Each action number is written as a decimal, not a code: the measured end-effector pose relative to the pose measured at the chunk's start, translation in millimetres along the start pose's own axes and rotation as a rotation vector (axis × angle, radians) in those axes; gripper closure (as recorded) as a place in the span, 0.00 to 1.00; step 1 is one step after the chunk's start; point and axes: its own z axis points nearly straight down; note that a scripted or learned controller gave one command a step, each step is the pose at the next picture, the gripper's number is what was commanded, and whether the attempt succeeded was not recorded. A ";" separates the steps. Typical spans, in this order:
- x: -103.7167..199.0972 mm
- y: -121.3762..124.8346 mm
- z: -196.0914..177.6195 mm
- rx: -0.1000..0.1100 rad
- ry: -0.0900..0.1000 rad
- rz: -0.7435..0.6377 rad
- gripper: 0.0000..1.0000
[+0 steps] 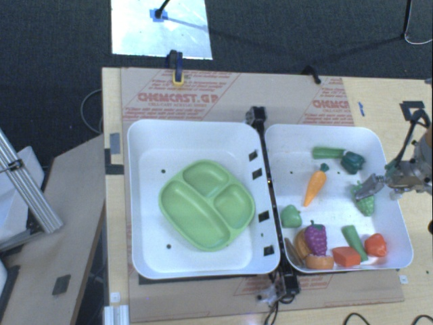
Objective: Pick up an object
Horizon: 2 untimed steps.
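Note:
The right bin (338,137) holds several toy foods. An orange carrot (314,187) lies near its middle, with a long green vegetable (328,153) and a dark green one (352,161) at the back. My gripper (371,185) reaches in from the right edge, low over the bin's right side. It sits right above a small green leafy piece (365,203). Whether it touches that piece is unclear. Purple grapes (315,237), a red tomato (376,245) and a green pepper (291,216) lie toward the front.
The left bin (145,181) holds a light green divided plate (206,205). A black hinge strip (265,195) runs between the bins. More toys crowd the right bin's front edge: a red block (346,256) and a green pickle (353,239).

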 end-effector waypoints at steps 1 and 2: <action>0.5 3.0 -6.5 -0.012 -0.003 -0.004 0.00; 0.1 11.8 38.9 -0.009 -0.002 -0.003 0.00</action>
